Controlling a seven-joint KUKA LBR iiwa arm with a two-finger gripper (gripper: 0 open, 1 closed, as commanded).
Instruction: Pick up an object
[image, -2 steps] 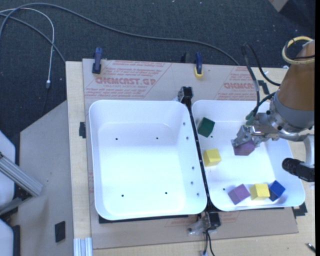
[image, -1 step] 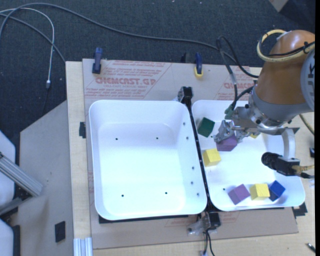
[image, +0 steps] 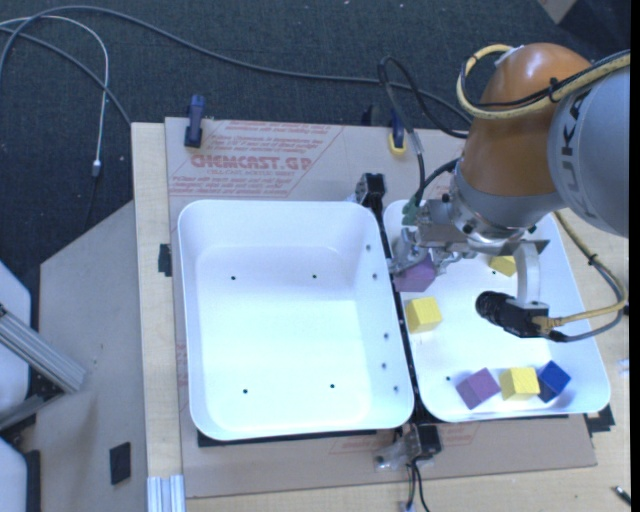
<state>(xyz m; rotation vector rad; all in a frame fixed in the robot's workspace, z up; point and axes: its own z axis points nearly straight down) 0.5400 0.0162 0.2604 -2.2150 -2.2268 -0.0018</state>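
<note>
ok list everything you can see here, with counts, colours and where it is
bins: 2, white, side by side on the bench
purple blocks: 2, one at right bin's near edge, one under the gripper
yellow blocks: 3, right bin; one mid-left, one near edge, one by the arm
blue block: 1, right bin, near right corner
cables: several, on the dark floor
gripper: 1, over right bin's far left
arm: 1, grey and orange, from right

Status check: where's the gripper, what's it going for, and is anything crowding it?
Gripper low in right bin, near dividing wall. Purple block directly under it; grasp unconfirmed. Yellow block sits close beside it.
</note>
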